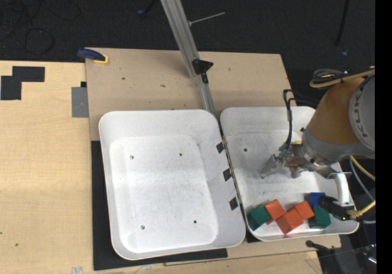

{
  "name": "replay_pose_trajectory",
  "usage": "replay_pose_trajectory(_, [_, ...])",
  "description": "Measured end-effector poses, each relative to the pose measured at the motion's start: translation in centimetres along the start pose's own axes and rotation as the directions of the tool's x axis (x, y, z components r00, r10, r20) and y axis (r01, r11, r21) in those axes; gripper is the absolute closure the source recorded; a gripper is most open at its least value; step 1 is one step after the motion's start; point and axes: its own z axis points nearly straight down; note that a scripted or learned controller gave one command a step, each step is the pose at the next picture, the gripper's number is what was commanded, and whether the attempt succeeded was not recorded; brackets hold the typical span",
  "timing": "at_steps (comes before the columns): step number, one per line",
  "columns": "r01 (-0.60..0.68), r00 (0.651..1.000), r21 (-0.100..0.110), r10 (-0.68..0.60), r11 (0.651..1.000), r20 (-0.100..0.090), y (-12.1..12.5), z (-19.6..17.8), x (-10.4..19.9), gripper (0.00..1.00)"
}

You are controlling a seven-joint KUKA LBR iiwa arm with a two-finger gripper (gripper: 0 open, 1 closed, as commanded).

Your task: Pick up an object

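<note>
Several small blocks lie along the near edge of the right bin [254,124]: a green block [258,216], an orange block [275,208], a larger orange block [291,218], a blue block [315,198] and another green block [320,219]. My gripper [280,170] hangs over the middle of this bin, a little beyond the blocks and apart from them. Its fingers are spread open, one reaching left, with only bare bin floor between them.
The left bin [160,181] sits beside the right one, the two joined by black clips [225,175]. A slanted metal rail [184,34] rises behind the bins. The arm's grey and orange wrist [340,121] covers the right bin's right side.
</note>
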Motion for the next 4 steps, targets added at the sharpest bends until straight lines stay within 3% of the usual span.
replay_pose_trajectory(1, [-0.008, 1.000, -0.003, 0.008, 1.000, 0.000, 0.0, -1.2, -0.2, 1.00])
replay_pose_trajectory(3, [0.005, 1.000, -0.011, -0.004, 1.000, 0.003, 0.9, -12.3, -0.2, 1.00])
replay_pose_trajectory(4, [0.006, 1.000, -0.005, -0.006, 1.000, 0.001, 1.9, -11.7, 4.1, 1.00])
